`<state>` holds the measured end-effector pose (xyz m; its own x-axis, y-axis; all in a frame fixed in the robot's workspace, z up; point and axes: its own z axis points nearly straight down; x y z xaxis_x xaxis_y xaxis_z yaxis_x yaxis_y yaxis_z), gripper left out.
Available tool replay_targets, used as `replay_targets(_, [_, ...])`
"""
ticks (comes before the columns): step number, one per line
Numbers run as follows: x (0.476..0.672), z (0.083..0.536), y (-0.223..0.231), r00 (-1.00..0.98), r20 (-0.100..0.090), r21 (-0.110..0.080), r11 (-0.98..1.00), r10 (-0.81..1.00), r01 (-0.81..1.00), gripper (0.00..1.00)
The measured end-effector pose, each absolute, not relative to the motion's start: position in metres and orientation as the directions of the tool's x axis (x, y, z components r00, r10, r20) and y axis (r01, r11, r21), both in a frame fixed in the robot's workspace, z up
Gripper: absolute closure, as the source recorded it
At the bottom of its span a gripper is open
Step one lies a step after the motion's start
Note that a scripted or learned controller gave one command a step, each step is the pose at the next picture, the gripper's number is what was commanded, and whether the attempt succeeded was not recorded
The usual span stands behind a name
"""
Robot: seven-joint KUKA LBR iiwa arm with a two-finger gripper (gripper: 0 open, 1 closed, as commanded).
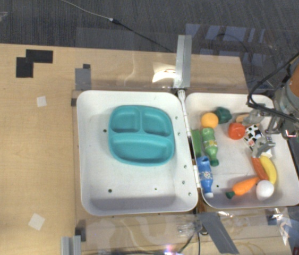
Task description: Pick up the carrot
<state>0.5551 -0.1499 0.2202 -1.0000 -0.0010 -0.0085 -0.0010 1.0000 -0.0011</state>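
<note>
The carrot is orange with a green stub at its left end. It lies near the front edge of the right bin, pointing up and to the right. My gripper hangs over the right side of that bin, above and behind the carrot and well apart from it. It hovers close to a black-and-white checkered object and just behind a red-orange stick-shaped toy. Nothing can be seen held in it.
Around the carrot lie a white egg, a yellow banana, a blue bottle, a green vegetable, a red tomato, an orange fruit and a dark green piece. The left bin holds a teal divided plate.
</note>
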Motion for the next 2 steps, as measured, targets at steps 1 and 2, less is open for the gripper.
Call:
replay_targets(1, [0.492,0.131,-0.135,-0.992,-0.001,0.001,0.992,-0.125,-0.125,0.0])
replay_targets(2, [0.498,0.089,-0.144,-0.86,-0.012,-0.008,0.86,-0.51,-0.51,0.0])
